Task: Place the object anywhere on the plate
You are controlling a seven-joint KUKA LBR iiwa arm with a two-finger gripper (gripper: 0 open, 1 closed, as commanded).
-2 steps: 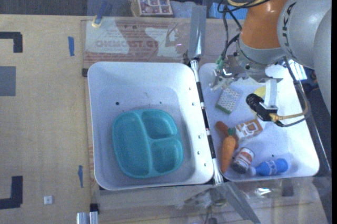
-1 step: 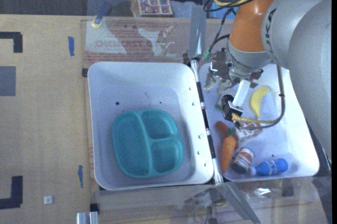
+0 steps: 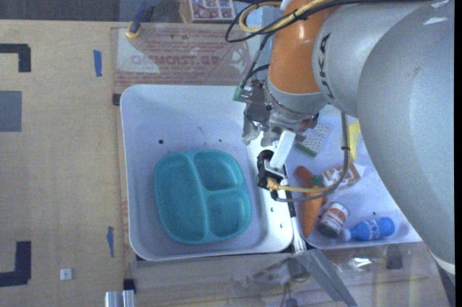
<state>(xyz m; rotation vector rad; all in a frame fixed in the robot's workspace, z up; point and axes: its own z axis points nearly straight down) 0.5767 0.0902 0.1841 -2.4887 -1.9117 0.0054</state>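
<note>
A huge grey robot arm with an orange band (image 3: 390,67) reaches in from the right of the view and covers most of the far right side. Its pincer (image 3: 253,131) hangs at the tip, over the right end of a shallow white plastic bin (image 3: 166,118), close to the wall shared with a second white bin (image 3: 364,186). Whether the pincer is wide, narrow or holding anything cannot be told; its tip is dark and blurred.

Below and left of the pincer, well apart from it, a teal plastic plate with three compartments (image 3: 202,196) lies flat near that bin's lower wall. Bare bin floor lies open left of the pincer.

Below and right of the pincer, in the second bin, lie an orange carrot-shaped toy (image 3: 310,215), a small blue bottle (image 3: 374,228) and a small red-labelled can (image 3: 333,219), crowded together and partly hidden by the arm. Which one is the task's object cannot be told.
</note>
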